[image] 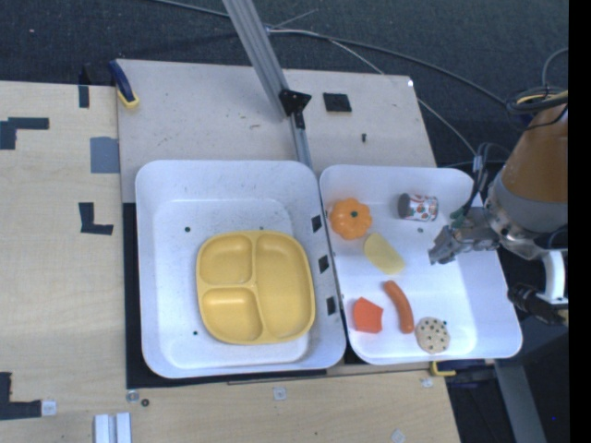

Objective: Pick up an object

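Note:
The right bin (480, 275) holds an orange pumpkin (351, 218), a small can (418, 208), a pale yellow piece (384, 253), an orange-red sausage (400, 305), a red block (367, 316) and a speckled cookie (431, 335). My gripper (444, 250) hangs over the right part of this bin, right of the pale yellow piece and below the can. I see nothing between its fingers. The arm's orange band (543, 160) shows at the right edge.
A yellow divided plate (255, 286) lies in the left bin (166, 247). A grey metal pole (259, 44) slants down to the gap between the bins. Cables run across the dark floor behind the bench.

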Action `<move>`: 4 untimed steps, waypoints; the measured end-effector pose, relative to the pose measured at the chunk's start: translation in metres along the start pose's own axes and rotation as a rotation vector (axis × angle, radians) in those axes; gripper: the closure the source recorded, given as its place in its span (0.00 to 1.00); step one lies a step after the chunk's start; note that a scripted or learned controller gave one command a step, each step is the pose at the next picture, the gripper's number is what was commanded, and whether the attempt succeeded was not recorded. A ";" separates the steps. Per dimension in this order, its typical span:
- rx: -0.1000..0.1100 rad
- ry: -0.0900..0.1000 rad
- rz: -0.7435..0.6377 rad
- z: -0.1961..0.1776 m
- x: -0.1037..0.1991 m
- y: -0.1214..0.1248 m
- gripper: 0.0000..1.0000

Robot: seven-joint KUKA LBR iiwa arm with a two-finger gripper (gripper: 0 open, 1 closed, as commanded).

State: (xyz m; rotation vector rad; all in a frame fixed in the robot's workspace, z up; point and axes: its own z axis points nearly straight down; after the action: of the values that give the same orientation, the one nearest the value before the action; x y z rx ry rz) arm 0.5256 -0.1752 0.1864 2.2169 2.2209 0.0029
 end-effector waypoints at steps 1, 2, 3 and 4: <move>-0.001 0.000 0.000 -0.053 0.000 0.001 1.00; 0.005 0.002 -0.004 -0.045 0.049 0.004 1.00; 0.005 0.003 -0.006 -0.051 0.109 0.016 1.00; 0.007 0.002 -0.004 -0.038 0.159 0.022 1.00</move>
State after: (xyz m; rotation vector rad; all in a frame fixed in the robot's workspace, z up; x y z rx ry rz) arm 0.5471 -0.0163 0.2247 2.2169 2.2298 -0.0032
